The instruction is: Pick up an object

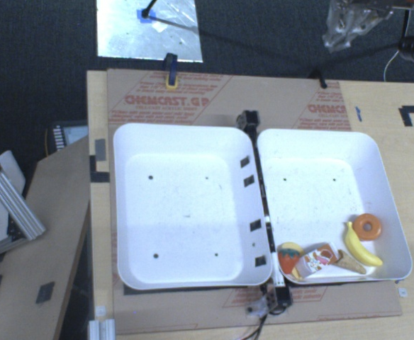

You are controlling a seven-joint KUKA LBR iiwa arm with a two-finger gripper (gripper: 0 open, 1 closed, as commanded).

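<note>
At the far left I see a slanted metal rail (8, 200) leaning over a lower tan table (44, 261). Further back, a shiny silver sheet (149, 20) lies on the dark floor, with a bit of blue tape (144, 15) on it. Just below it, a yellow clamp (171, 73) grips the back edge of the bench.

A brown board with red letters (168, 99) lies under the two bins. The left bin (122, 190) is white and shallow. Black clips (253, 204) run down the line where the two bins touch.

The right bin (377, 161) holds all the toys, and they crowd into its near corner. From left to right there is a red and orange toy (289, 256), a small packet with a picture on it (316, 260), a light brown cone shape (351, 263), a yellow banana (359, 245) and an orange donut (367, 226). The donut touches the top end of the banana. The packet sits between the red toy and the cone shape, and they all lie close together. The bin wall stands right beside them.

The claw (349, 21) hangs high in the top right, well apart from the toys and over the dark floor beyond the bench. It looks blurry, so I cannot tell if it is released or clenched. I see no toy in it. Black cables (366, 48) run across the floor near it.
</note>
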